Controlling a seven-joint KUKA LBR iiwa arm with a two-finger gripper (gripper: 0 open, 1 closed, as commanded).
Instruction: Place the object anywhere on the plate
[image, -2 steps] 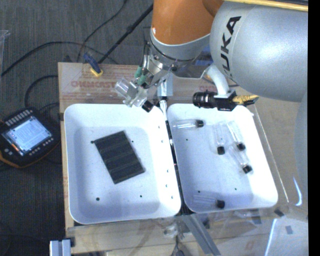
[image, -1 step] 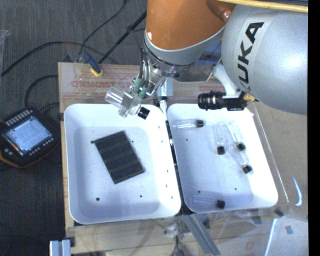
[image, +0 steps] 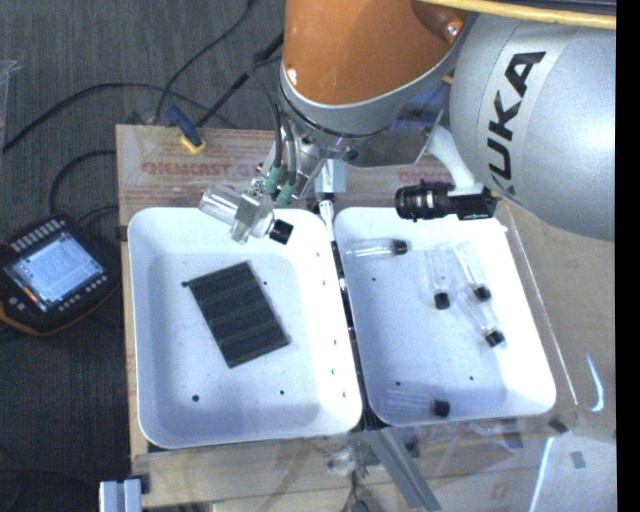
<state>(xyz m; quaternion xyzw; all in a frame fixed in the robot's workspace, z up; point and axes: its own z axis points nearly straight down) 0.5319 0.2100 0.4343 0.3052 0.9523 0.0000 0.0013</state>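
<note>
2 shallow white bins sit side by side on the bench (image: 150, 150). The claw (image: 268, 205) hangs over the upper edge of the left bin (image: 160, 400), pinching a clear plastic tube (image: 232, 212) with a black cap, so pickup looks done. The plate (image: 238, 314), a dark ribbed rectangle, lies flat mid-bin just below; lowering and release remain. The right bin (image: 530, 380) holds about 5 more clear, black-capped tubes (image: 470, 290), smooth and cylindrical.
</note>
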